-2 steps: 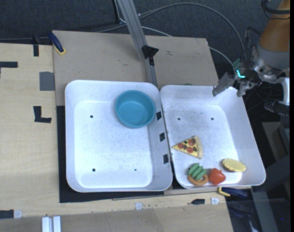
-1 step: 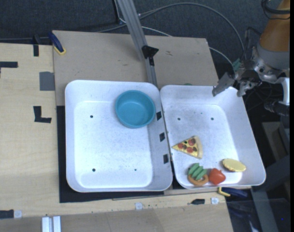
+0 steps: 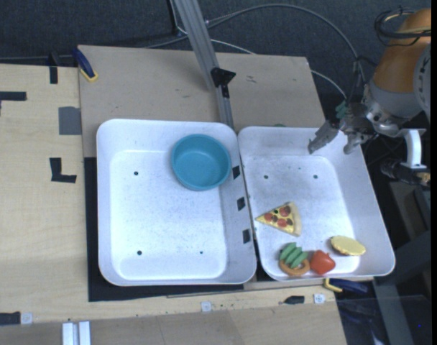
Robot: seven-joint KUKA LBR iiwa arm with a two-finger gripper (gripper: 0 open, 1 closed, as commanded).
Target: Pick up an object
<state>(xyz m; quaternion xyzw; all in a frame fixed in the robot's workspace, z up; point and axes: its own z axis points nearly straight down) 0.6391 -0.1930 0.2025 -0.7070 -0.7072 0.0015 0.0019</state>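
My gripper (image 3: 335, 143) hangs over the far right corner of the right bin (image 3: 312, 175), its two fingers (image 3: 318, 141) spread apart with nothing between them. Well below it in the same bin lie a pizza slice toy (image 3: 281, 218), a green and orange vegetable toy (image 3: 293, 259), a red tomato toy (image 3: 321, 262) and a yellow toy (image 3: 346, 246). A blue bowl (image 3: 200, 162) rests in the far right part of the left bin (image 3: 154, 221).
A slanted metal pole (image 3: 204, 49) crosses above the bins' far edge. Cables (image 3: 290, 13) arc behind the right bin. The arm's orange band (image 3: 402, 60) sits at the right edge. Black tape marks (image 3: 57, 167) dot the bench on the left.
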